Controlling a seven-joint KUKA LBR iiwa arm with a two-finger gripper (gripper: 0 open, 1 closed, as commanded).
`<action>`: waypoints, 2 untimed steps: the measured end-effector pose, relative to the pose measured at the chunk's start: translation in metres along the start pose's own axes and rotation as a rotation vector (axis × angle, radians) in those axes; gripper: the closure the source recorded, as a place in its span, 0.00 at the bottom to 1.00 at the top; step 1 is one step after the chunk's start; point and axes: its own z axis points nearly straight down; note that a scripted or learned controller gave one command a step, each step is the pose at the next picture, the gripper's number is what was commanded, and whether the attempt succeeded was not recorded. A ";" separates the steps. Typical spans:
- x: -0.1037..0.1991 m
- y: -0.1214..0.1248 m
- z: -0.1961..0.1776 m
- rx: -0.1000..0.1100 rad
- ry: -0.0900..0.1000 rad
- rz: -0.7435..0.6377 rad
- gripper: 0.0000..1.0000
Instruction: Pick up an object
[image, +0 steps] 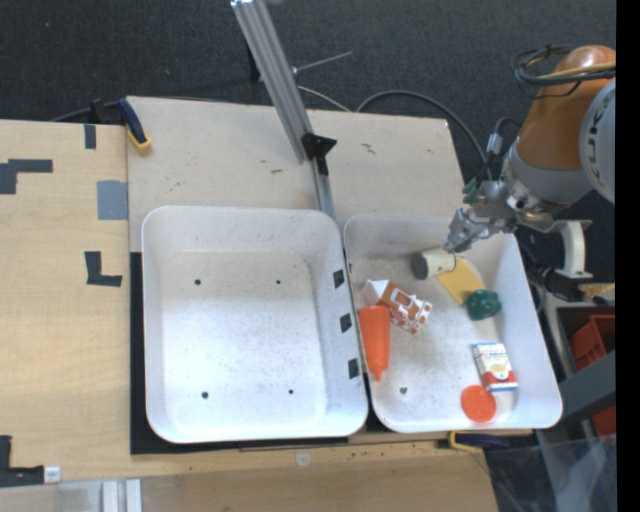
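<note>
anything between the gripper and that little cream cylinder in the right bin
Nothing visible. The gripper sits just up and right of the cream cylinder, with bare bin floor between. The yellow block lies on the cylinder's far side, lower right.

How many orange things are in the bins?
2, both in the right bin: a long orange carrot-shaped toy by its left wall, and a round orange disc near its front edge. Something small could hide under other toys.

Carrot (375, 341): orange, lying lengthwise by the right bin's (530, 300) left wall.
Cylinder (433, 264): cream, on its side, touching yellow block (460, 281).
Disc (478, 403): orange, near front rim.
</note>
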 end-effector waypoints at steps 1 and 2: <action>0.058 -0.008 0.008 0.001 0.000 0.000 1.00; 0.107 -0.017 0.014 0.003 0.000 0.001 1.00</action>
